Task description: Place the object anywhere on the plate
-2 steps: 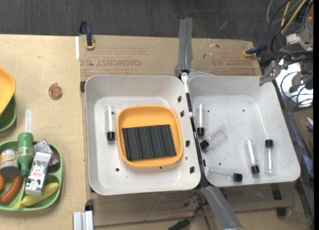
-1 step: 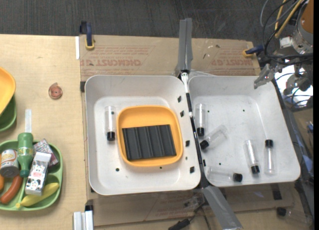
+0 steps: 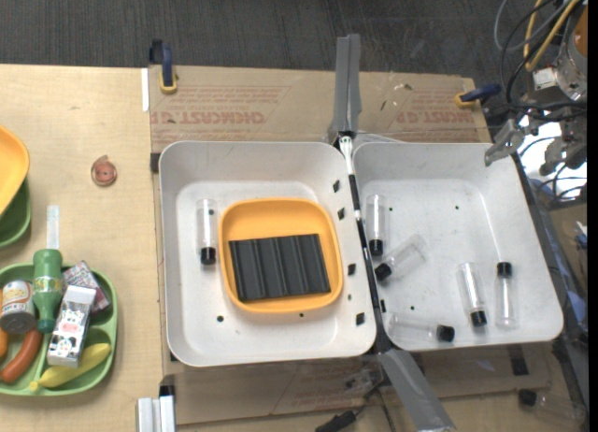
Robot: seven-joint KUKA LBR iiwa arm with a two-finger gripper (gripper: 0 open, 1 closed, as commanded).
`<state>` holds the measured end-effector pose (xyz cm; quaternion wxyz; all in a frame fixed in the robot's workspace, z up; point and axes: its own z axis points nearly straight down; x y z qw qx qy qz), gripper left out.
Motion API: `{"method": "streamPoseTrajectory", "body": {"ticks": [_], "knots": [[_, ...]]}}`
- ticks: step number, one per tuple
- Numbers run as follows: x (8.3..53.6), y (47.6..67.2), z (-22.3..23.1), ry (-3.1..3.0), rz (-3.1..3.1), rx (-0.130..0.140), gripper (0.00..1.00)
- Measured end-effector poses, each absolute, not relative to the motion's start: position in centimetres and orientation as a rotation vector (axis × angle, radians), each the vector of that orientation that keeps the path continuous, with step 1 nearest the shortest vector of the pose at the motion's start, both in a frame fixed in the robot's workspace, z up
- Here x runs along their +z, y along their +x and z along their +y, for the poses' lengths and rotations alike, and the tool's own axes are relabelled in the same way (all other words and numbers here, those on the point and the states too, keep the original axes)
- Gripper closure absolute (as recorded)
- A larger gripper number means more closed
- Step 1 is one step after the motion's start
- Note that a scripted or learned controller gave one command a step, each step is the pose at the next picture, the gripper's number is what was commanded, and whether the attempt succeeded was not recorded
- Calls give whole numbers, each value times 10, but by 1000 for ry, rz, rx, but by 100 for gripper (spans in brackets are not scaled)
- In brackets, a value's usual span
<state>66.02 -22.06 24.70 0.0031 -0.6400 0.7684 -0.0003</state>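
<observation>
Camera view: gripper (image 3: 519, 136) at frame's right edge, above right bin's (image 3: 467, 176) upper right corner; grip state cannot tell. Nearest vials (image 3: 472, 294) lie lower left of it, long axes near vertical in frame. Plate (image 3: 278, 215) farther left, in left bin (image 3: 182, 234). Cardboard (image 3: 224, 115) reads "CHEMCAST GP", upside down.

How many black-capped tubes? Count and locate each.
6 tubes. Left bin: one beside the yellow plate. Right bin: one along the divider, one tilted nearby, two side by side, one near the front wall.
</observation>
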Motion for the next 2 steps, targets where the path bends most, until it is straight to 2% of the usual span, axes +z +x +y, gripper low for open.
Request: {"method": "streamPoseTrajectory", "body": {"ticks": [1, 2], "knots": [[233, 660, -198, -2380, 2043, 3, 0], [246, 660, -216, -2437, 1973, -1, 0]]}}
